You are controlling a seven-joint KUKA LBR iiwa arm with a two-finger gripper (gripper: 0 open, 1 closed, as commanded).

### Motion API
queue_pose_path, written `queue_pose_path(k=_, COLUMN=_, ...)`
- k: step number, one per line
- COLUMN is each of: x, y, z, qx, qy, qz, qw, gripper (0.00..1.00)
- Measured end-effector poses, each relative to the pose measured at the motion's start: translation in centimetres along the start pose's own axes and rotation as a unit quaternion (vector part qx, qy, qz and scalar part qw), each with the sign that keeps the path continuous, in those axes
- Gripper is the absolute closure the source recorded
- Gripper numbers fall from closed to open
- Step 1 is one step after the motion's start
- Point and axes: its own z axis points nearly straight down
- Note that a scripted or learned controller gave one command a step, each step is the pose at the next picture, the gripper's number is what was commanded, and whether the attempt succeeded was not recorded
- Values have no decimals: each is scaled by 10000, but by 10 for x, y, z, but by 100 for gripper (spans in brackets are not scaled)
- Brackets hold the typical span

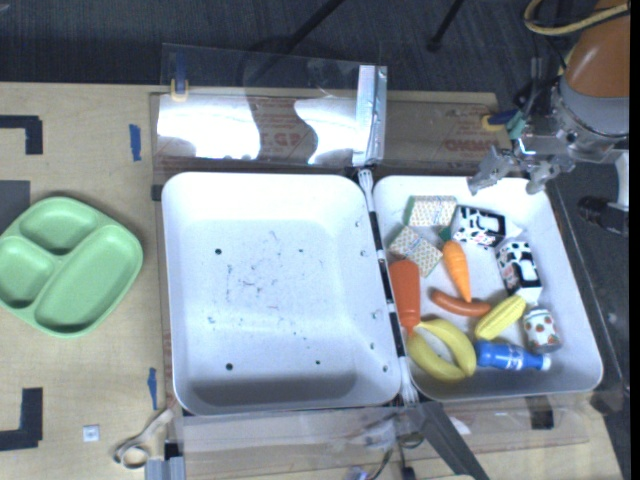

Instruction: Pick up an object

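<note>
Wooden bench (80, 128) carrying two white bins; toys fill the right bin (580, 358): carrot (456, 267), banana (441, 347), blue bottle (510, 357). Gripper (512, 171), fingers spread and empty, hovers at upper right over the bin's far rim. Best approach, by judgement: descend vertically onto an isolated toy. No lettering legible

My grey arm with its orange band (598, 65) reaches in at the far right of the scene, wrist bent downward. My two-finger metal gripper (512, 174) hangs at the end of it, fingers spread apart, one grey fingertip (484, 180) to the left and the other to the right, with nothing between them.
</note>
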Motion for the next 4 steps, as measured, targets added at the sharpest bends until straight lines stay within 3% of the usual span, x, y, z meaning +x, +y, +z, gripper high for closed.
queue_pose_path(k=1, x=8, y=-5, z=50, qx=11, qy=3, qz=1215, qw=9926, gripper=0)
queue_pose_path(k=2, x=-1, y=-12, z=161, qx=-11, qy=-3, qz=993, qw=9951, gripper=0)
queue_pose_path(k=3, x=-1, y=-13, z=152, qx=-4, qy=6, qz=1004, qw=9949, gripper=100)
queue_pose_path(k=4, x=-19, y=-57, z=60, qx=-5, qy=-4, qz=752, qw=9972, gripper=100)
